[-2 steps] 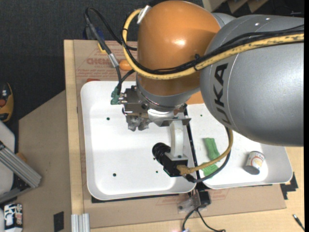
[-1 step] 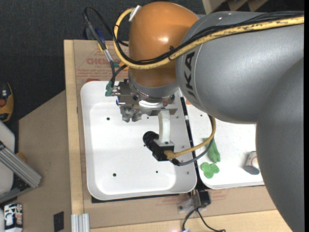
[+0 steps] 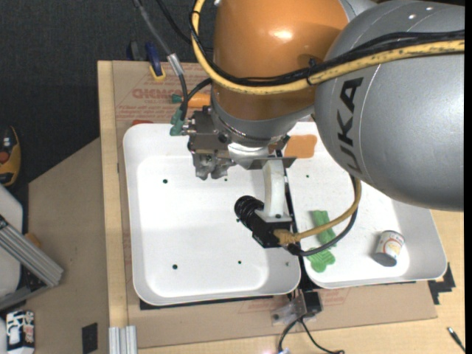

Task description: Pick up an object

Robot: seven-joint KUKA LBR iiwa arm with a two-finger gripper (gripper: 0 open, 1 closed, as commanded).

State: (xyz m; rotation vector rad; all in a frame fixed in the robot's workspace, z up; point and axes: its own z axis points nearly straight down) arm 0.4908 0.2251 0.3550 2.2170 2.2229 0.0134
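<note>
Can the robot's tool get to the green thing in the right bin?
Probably yes. The tool sits over the left bin, while the green thing lies uncovered in the right bin, with just a yellow cable crossing near it.

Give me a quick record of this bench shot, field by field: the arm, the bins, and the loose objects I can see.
arm: grey with orange band, over the left bin's back half
hand: low over left bin; finger state unclear
left bin: white
right bin: white
green object: right bin, near its left edge
small can: right bin, front right
orange object: right bin's back, partly hidden by arm
</note>
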